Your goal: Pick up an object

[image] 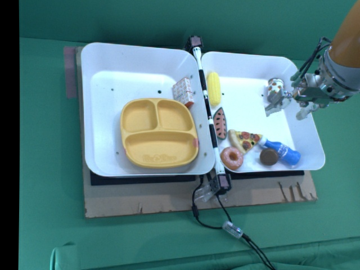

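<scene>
Camera view, gripper (275, 101) over right bin (306, 151), clamped on small spotted object (275, 85)

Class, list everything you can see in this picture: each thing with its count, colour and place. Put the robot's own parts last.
bins: 2, white, side by side
tray: 1, yellow, left bin
carton: 1, white and red, left bin, by tray
corn: 1, yellow, right bin
watermelon: 1, red, right bin
pizza: 1, right bin
donut: 1, pink, right bin
cookie: 1, brown, right bin
bottle: 1, blue, right bin
gripper: 1, grey, over right bin
arm: 1, grey and orange, right
</scene>
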Controlling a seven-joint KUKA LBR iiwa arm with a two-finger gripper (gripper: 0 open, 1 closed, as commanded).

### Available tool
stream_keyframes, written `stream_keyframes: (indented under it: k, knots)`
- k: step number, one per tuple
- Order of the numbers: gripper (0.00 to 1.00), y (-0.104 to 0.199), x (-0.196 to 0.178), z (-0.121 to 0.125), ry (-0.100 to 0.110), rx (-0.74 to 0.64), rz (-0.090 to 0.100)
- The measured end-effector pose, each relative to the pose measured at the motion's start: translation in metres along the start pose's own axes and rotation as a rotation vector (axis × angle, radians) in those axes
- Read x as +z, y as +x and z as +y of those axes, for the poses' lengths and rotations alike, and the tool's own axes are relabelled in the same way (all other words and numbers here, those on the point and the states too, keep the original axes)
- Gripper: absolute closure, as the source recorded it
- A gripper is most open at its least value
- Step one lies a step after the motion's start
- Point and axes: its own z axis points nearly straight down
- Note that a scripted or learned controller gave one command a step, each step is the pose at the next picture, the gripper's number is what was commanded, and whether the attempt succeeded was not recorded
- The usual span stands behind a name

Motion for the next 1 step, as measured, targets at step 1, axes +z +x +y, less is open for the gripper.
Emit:
stream_keyframes:
  k: [1]
  knots:
    - [0.0, -0.046, 0.1659, 0.0767, -0.012, 0.001, -0.006]
